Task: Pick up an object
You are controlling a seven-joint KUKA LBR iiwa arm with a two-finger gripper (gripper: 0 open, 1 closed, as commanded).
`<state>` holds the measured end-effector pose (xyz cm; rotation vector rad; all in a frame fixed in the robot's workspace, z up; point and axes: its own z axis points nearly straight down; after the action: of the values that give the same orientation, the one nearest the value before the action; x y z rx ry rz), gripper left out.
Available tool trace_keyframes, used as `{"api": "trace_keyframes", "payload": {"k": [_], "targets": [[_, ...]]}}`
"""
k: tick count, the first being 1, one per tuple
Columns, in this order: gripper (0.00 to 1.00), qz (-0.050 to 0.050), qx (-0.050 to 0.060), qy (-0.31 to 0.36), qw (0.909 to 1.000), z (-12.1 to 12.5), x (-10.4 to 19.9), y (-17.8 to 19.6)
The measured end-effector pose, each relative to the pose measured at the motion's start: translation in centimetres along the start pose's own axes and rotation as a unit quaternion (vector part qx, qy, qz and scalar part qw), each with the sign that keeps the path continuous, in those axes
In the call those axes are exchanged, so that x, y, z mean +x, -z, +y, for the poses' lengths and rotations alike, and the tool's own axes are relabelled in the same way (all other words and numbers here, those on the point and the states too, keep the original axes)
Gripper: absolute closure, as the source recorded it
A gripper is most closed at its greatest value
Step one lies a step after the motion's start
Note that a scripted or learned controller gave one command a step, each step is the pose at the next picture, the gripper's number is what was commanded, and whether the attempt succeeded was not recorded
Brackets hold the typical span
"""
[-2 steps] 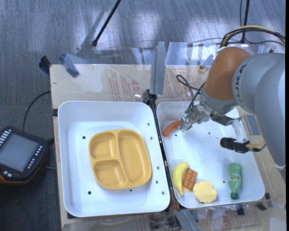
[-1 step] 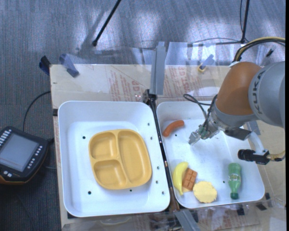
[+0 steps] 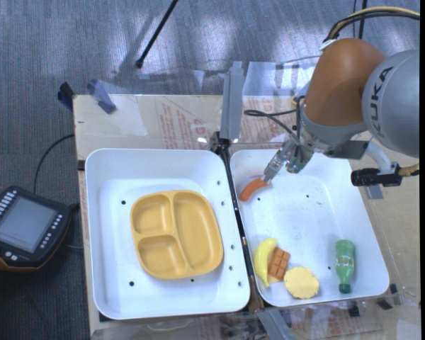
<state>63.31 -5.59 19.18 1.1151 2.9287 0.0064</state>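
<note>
Seen from above at a slant, a desk point(image 3: 177, 119) carries two shallow white bins side by side. The left bin point(image 3: 106, 183) holds a yellow divided plate point(image 3: 176, 234) with three compartments, lying flat near the bin's middle. The right bin point(image 3: 326, 204) holds several toy foods: an orange sausage point(image 3: 252, 188) in the far left corner, close to the wall between the bins, and along the near edge a yellow banana point(image 3: 264, 261), a small orange waffle block point(image 3: 278, 263) touching the banana, a round yellow cookie point(image 3: 301, 282) just beside them, and a green bottle point(image 3: 344, 263) lying near the right corner. The grey arm with its orange band point(image 3: 343, 80) reaches in from the right. Its gripper point(image 3: 269, 173) points down and left, its tip right at the upper end of the sausage; whether the jaws are released or clenched is hard to tell. A handheld control pendant point(image 3: 21, 227) sits on the floor to the left.
</note>
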Motion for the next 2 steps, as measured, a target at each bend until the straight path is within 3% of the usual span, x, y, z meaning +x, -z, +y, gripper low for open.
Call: {"api": "trace_keyframes", "payload": {"k": [1, 2], "targets": [[1.0, 0.004, 0.005, -0.241, 0.9705, -0.92, 4.43, -0.49], [0.0, 0.004, 0.005, -0.241, 0.9704, -0.94, 4.41, -0.48]]}}
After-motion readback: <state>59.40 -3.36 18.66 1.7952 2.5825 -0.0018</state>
